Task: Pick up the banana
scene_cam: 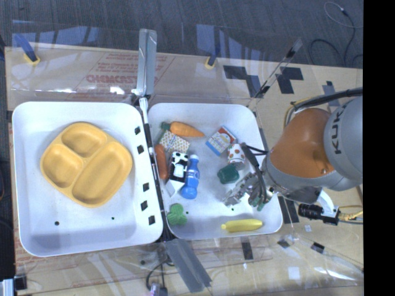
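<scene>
Down near the front wall of the right bin (266, 142) lies the banana (242, 226), yellow, smooth, slightly curved, stretched lengthwise along that wall and touching nothing else. Just above it hangs the gripper (247, 193), a tangle of grey metal and wiring at the end of the arm (308, 150) with its glossy orange band; apart from the banana, nothing seen between its fingers, whether parted or closed impossible to tell. Close beside the gripper: a dark green block (228, 174), and above that a small white cup (235, 153) and a blue-and-white carton (220, 140). Farther left in the same bin: an orange carrot (186, 129), a blue bottle (191, 177), a black-and-white toy (179, 164), a green broccoli piece (176, 214). Over in the left bin (24, 184): a yellow divided plate (86, 163), matte plastic, three rounded compartments.
</scene>
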